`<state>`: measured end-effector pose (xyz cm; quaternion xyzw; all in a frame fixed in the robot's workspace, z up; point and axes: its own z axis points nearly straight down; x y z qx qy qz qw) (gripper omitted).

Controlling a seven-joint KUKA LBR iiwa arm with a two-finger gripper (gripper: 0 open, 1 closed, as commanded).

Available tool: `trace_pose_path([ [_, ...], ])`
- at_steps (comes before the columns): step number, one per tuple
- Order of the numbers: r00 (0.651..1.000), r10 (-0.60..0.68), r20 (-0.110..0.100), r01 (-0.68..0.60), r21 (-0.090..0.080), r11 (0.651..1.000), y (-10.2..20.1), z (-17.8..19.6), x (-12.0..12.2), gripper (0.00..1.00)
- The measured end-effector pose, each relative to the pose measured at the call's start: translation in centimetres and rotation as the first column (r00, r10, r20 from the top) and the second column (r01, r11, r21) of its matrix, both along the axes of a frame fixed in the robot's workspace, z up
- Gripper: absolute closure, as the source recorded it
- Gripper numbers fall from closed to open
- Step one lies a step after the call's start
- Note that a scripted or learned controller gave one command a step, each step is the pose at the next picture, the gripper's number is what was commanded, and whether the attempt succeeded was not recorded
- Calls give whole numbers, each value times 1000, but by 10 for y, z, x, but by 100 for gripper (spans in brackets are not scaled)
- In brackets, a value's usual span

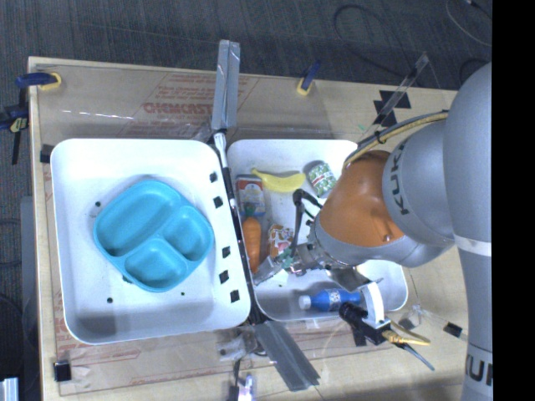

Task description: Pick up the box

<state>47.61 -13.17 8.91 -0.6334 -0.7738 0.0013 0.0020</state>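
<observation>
Two bins [75, 224] sit before us; our arm [393, 199] reaches into the right one. Our gripper [288, 261] hangs just right of the box [251, 197], which lies lengthwise up-down beside the carrot [252, 239]. We cannot tell its grip.

You get even, fairly bright overhead light, with the white bins [75, 224] close to washed out. A soft shadow lies in the left bin's lower corner, and another hugs the blue tray [153, 234]. The arm [435, 190] shows pale sheen on its grey shell and orange band. Your picture is soft throughout; small items under the arm blur together.
</observation>
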Motion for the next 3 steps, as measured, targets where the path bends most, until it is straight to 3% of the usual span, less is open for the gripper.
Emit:
trace_pose_path([
  [1, 1000, 5, -2, -5, 0, 1000, 0, 8, 1, 100],
  [2, 1000, -21, -1, 21, 0, 1000, 60, 100, 1, 100],
  [3, 1000, -16, -7, 16, 0, 1000, 60, 107, 2, 100],
])
